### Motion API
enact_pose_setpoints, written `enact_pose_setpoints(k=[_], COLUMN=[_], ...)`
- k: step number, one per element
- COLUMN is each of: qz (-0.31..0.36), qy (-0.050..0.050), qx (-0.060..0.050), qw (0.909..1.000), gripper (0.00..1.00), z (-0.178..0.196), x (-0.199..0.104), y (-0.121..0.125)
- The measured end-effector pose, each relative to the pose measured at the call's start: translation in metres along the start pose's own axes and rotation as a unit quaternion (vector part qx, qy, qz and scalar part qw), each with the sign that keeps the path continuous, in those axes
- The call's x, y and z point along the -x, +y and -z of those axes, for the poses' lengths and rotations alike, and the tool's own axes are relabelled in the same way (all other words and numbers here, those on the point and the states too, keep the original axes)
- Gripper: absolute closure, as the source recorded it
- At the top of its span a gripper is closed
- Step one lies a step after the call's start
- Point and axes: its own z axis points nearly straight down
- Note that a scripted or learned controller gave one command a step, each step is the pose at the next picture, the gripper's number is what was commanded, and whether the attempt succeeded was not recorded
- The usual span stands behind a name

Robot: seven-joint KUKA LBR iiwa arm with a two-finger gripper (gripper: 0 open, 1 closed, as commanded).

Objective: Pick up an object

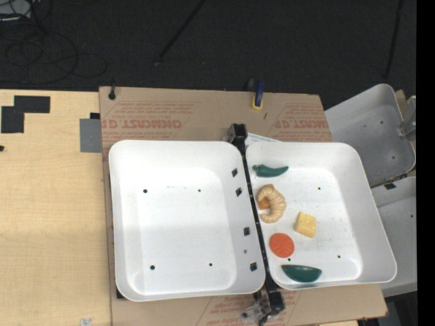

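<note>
The right bin [353, 182] holds several small objects along its left side. A dark green pepper-like piece [270, 170] lies near the back. Below it sits a tan curled croissant-like piece [271, 204]. A yellow block [306, 224] rests to its right. A red-orange disc [282, 245] lies nearer the front, and a dark teal bowl-shaped piece [301, 272] sits by the front wall.
The left bin [177, 161] adjoins the right one, joined by black clips [246, 202] along the shared wall. Both rest on a cardboard sheet [204, 114]. A grey metal plate [377, 124] stands at the right. A blue-yellow clamp [257, 95] holds the cardboard's back edge.
</note>
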Motion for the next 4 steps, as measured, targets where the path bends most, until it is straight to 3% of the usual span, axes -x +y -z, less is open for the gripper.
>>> enact_pose_setpoints(k=[1,4], qz=[-0.006,-0.001], qy=[-0.003,-0.001], qx=[0.005,0.001], qw=[1.0,1.0], gripper=[1.0,1.0], z=[0.053,0.049], x=[0.06,-0.116], y=[-0.056,-0.024])
